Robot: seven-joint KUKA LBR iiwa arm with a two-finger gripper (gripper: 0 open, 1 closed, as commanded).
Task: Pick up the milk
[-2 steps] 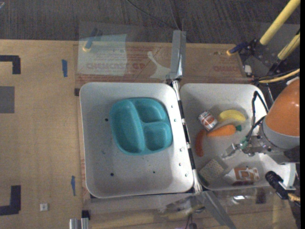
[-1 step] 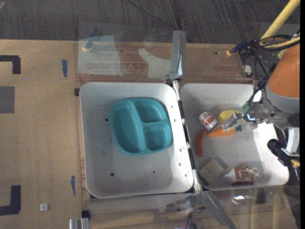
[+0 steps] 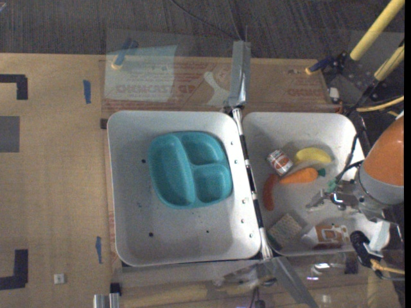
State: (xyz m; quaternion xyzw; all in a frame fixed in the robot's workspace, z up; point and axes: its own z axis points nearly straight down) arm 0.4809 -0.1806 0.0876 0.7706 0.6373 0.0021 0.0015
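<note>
The grey metal gripper hangs over the right white bin, just above the white milk carton. Whether it is closed cannot be told.

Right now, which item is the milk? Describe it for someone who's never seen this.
Take the right bin. In its near right corner lies the milk carton, just below the gripper. It is a white box with a brown label, unlike the carrot and banana farther back.
</note>
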